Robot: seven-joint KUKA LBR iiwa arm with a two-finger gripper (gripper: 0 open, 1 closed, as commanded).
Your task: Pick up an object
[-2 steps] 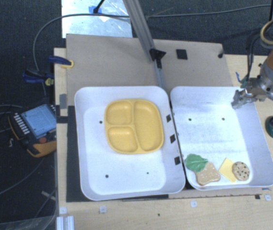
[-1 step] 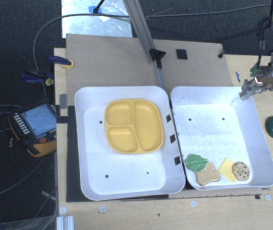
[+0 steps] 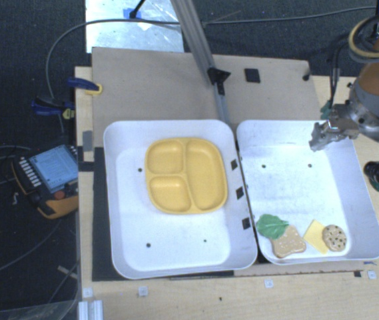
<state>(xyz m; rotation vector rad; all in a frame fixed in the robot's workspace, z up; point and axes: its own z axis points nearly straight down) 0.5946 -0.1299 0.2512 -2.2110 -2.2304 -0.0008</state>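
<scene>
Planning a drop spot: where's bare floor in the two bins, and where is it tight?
Free: right bin middle, between the pincer and the food row. Left bin: strip below the yellow tray. Crowded: right bin's near edge, with lettuce, toast, cheese, cookie.

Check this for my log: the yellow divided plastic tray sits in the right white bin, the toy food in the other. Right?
No. The camera view shows the yellow divided plastic tray in the left white bin; the toy food lies in the right white bin.
</scene>
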